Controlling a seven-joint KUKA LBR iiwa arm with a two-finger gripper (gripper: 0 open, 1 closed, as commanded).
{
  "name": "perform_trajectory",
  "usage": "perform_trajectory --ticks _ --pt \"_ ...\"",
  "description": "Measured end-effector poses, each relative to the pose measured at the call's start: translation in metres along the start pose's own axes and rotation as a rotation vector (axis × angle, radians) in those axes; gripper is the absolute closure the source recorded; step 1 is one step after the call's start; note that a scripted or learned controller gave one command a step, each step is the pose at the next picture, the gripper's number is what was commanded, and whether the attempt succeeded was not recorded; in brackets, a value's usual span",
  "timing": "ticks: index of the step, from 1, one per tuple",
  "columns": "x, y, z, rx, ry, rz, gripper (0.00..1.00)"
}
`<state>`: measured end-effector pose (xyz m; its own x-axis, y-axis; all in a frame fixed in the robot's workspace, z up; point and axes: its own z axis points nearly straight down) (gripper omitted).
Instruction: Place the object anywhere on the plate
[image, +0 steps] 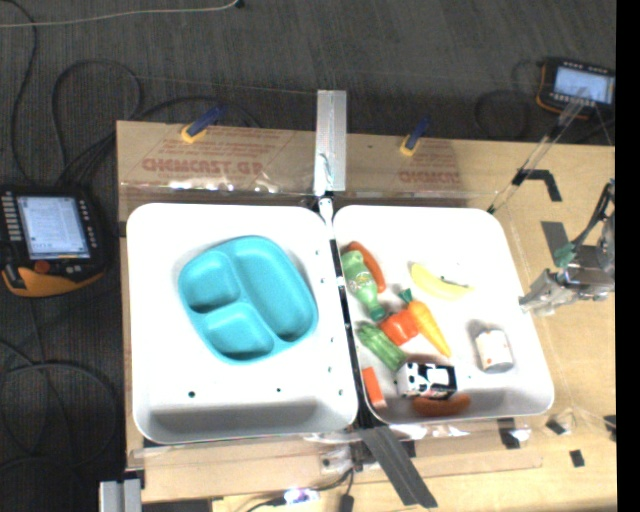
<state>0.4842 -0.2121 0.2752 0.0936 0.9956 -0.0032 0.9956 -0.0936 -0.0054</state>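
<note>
Gripper (548, 296) at right bin's (520, 260) edge; cannot tell its state. Toys clustered beyond it, carrot (432, 325) touching pepper (399, 326); plate (247, 297) farther off. Risk: crowded pick slips or grabs two

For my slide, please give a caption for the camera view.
Blue plate in left bin; toys in right bin.

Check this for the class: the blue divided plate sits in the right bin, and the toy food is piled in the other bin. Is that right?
Not quite. The camera view shows the blue divided plate in the left bin, not the right. The toy food, such as the carrot and banana, is indeed in the other bin.
</note>
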Motion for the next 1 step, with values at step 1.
perform_trajectory --ticks 1 --pt "0.1183 0.0549 0.0325 -0.002 0.003 -0.254 1.00"
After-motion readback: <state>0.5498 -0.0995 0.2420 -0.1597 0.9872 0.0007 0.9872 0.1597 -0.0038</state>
